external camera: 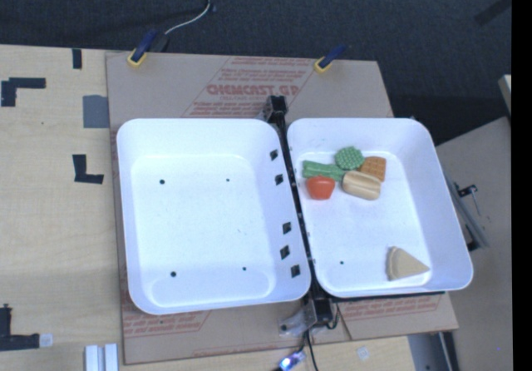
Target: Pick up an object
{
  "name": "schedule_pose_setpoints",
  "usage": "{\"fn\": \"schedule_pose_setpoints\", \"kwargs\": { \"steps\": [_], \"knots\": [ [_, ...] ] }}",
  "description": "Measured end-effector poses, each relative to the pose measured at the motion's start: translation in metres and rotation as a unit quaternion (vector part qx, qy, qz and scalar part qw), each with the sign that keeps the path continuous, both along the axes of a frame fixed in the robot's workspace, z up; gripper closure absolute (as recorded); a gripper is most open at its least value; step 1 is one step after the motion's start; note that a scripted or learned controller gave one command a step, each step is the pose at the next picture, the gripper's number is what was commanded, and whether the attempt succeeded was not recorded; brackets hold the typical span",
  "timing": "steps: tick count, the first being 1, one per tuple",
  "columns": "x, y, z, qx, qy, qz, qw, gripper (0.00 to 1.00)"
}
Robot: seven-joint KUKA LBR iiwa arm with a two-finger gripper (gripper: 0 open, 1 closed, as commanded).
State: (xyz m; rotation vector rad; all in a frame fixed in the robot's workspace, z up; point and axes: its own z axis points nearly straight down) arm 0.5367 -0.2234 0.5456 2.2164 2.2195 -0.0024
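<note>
Still at the approach step, nothing lifted and my pincer's state I cannot tell: bun [361,185], tomato [321,187] and green piece [337,163] bunch up in the right bin [432,195], so I'd reach for the wedge [405,264] lying well apart.
</note>
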Motion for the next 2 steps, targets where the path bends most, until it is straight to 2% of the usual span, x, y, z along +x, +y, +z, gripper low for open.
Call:
{"fn": "schedule_pose_setpoints", "kwargs": {
  "steps": [1, 2],
  "knots": [
    [0.042, 0.001, -0.151, 0.0041, 0.008, 0.000, 1.0000, 1.00],
    [-0.024, -0.001, -0.103, 0.0012, -0.001, -0.001, 1.0000, 1.00]
  ]
}}
